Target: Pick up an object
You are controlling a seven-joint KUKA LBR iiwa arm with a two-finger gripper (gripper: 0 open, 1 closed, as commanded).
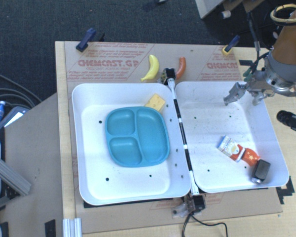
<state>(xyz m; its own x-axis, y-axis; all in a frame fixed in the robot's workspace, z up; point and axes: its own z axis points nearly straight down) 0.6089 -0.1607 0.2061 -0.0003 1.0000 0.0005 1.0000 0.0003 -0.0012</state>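
The gripper (244, 94) is seen at about 1 o'clock in the frame, above the upper right part of the right bin (207, 179). Its two grey fingers are spread apart and nothing is held between them.

In the right bin a small orange-and-white packet (237, 151) lies at about 5 o'clock from the gripper, well apart from it. A dark block (261, 170) sits just beside the packet, close to the bin's lower right corner.

In the left bin (89, 172) a blue divided plate (137, 135) is laid flat, with a yellow block (156, 102) at its 1 o'clock edge. A banana (151, 68) and an orange piece (180, 67) lie on the board (113, 58) beyond the bins, at 12 o'clock.

Judged risks: the packet looks flat and thin, so the fingers may close over it and slide off. The dark block is near the bin wall, so one finger may strike the rim during descent. With packet and block so close together, a grasp on one may push the other. No object is picked up yet.
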